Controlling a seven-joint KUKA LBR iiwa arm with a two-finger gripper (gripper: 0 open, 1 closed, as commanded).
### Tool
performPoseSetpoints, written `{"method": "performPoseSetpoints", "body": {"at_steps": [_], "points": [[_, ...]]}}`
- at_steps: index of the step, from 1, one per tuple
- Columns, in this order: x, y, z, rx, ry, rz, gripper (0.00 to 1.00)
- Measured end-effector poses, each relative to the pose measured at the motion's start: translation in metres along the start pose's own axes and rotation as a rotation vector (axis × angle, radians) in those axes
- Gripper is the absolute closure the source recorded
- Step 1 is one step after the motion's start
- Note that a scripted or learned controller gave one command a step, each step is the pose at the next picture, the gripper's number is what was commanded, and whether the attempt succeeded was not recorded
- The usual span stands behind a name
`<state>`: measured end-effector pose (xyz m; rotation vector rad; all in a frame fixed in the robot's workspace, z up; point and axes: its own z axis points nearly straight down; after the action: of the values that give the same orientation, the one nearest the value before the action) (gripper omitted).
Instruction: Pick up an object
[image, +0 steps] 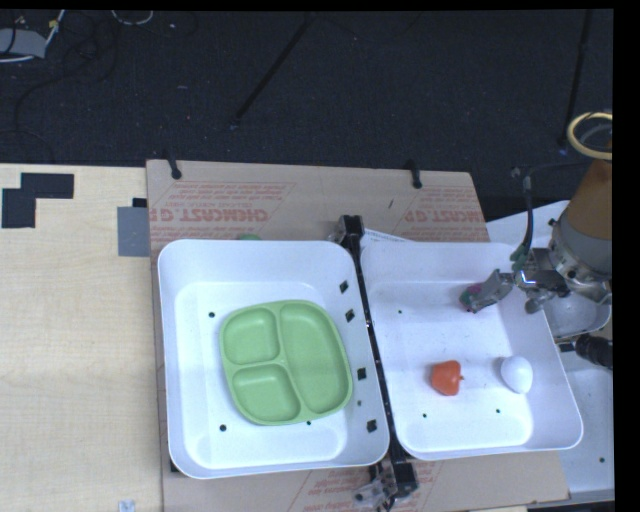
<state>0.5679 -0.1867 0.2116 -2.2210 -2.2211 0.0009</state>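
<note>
Nothing has been picked up yet, as far as the camera view shows. The right bin (470, 440) holds two candidates: a small red-orange object (447, 377) lying loose near the middle of its floor, and a small white rounded object (516, 373) just to its right, the two near each other but apart. The arm reaches in from the right, and its gripper (487, 292) hangs over the far part of the right bin, well apart from both objects; whether it is open or closed cannot be told at this size, and nothing is seen in its grasp. The left bin (190, 300) holds a green divided tray (286, 360), lying flat and untouched. By my judgement the whole task is left: moving toward the near side over one object, descending, closing on it and lifting.
</note>
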Motion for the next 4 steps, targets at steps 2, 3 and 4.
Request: {"method": "performPoseSetpoints", "body": {"at_steps": [2, 3, 4], "points": [[0.003, 0.0, 0.09, 0.006, 0.003, 0.001, 0.0], [0.004, -0.001, 0.126, 0.003, 0.002, 0.002, 0.0], [0.004, 0.0, 0.114, 0.002, 0.001, 0.004, 1.0]]}}
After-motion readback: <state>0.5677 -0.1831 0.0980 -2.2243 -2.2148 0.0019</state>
